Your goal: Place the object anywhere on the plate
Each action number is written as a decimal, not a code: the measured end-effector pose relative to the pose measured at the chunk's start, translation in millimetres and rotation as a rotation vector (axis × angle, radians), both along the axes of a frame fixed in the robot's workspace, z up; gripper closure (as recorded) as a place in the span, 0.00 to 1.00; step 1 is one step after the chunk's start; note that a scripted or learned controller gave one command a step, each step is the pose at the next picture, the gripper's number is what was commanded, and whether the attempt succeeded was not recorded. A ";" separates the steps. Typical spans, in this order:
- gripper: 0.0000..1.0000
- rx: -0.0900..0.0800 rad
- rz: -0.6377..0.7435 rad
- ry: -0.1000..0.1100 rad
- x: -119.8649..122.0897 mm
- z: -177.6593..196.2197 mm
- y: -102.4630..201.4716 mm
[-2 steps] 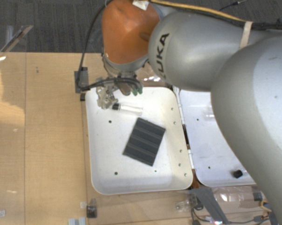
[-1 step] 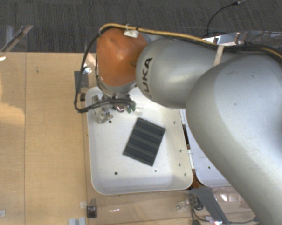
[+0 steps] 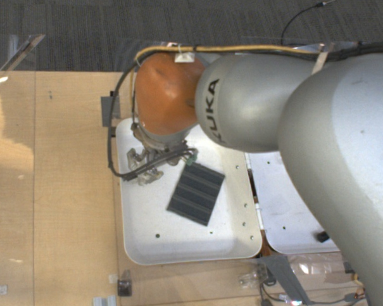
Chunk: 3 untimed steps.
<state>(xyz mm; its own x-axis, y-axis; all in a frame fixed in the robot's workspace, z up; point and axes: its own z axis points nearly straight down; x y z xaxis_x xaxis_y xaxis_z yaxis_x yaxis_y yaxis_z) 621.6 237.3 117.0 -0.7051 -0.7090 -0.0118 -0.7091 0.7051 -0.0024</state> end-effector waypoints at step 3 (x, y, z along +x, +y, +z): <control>1.00 -0.010 1.001 -0.014 51.1 -25.1 -24.0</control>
